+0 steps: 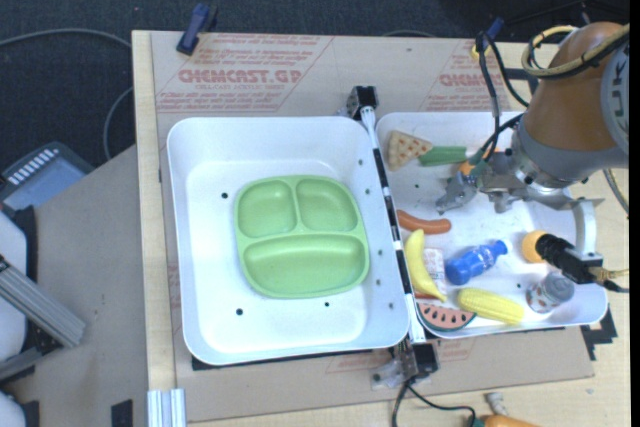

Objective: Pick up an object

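My gripper [455,193] hangs over the back part of the right bin [470,127], open with nothing between its fingers. A red sausage [423,222] lies just in front of it. Behind it are a waffle-patterned wedge [405,149] and a green pod [443,155]. Nearer the front lie a yellow banana [418,265], a blue bottle [474,261], a corn cob [490,305] and a watermelon slice [444,317].
The left bin [200,175] holds a green divided plate [300,237]. A small white packet [433,263] lies between banana and bottle. A small grey round thing [550,292] sits at the right bin's front right. A metal rail [385,195] divides the bins.
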Available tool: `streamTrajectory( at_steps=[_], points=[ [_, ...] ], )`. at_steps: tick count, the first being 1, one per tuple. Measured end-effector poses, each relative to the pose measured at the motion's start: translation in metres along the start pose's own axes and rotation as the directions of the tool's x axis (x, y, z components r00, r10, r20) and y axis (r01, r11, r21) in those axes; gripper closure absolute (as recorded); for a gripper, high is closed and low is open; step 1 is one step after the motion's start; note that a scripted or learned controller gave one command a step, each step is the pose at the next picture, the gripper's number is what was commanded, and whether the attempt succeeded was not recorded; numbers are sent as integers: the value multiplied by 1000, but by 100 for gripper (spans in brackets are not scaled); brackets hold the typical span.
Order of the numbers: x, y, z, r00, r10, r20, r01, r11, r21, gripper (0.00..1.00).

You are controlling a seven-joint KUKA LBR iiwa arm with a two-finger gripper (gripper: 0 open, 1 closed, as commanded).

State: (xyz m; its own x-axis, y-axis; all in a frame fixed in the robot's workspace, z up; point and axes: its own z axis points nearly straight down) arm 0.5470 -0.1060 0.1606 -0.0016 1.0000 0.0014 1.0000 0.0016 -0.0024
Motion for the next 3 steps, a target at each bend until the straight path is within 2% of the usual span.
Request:
streamTrajectory(
  at_steps=[1,2,3],
  points=[
    [-24,73,14,1000,1,2,-1,1000,-3,0],
    [-75,108,72,1000,0,5,0,1000,-10,0],
    [-75,106,64,1000,2,3,-2,1000,-1,100]
  ],
)
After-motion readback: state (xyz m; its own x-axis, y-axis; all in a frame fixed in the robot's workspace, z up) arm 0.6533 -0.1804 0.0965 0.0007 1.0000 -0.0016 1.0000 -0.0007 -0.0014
